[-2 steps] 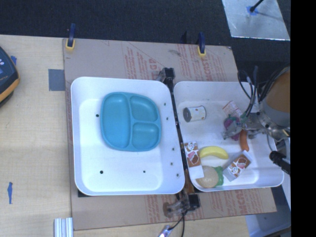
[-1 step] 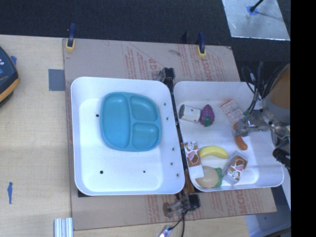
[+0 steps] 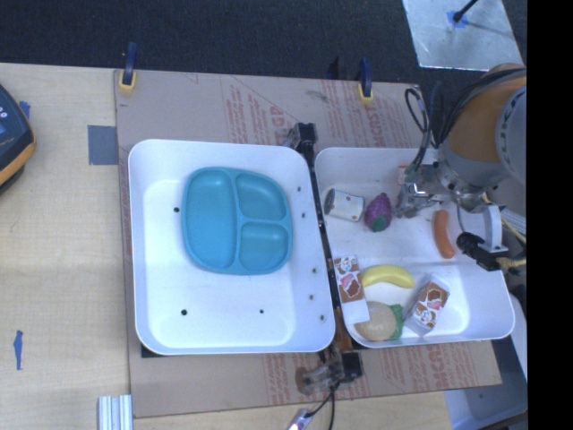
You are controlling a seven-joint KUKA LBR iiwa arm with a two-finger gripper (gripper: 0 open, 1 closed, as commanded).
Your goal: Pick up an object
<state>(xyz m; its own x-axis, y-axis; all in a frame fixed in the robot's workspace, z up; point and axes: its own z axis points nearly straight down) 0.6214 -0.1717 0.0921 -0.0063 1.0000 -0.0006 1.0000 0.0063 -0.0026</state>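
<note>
The left bin [image 3: 152, 240] with its blue plate [image 3: 237, 220] lies far left of the claw [image 3: 414, 195]; the right bin [image 3: 497, 316] sits under it. Nothing looks lifted yet. The purple toy [image 3: 379, 211] lies just left, the sausage [image 3: 443, 234] just right

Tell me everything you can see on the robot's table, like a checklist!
Surface: a wooden bench with brown cardboard under two white bins.
Job's things: the right bin holds a white can, a purple fruit, a sausage, a banana, a round bun and two small cartons.
Clutter: the left bin holds a blue divided plate.
Grippers: the gripper is low over the right bin, beside the purple fruit; grip state unclear.
Cables: black cables loop along the arm.
Surroundings: dark floor, blue clamps on the cardboard, a yellow-edged device at far left.
</note>
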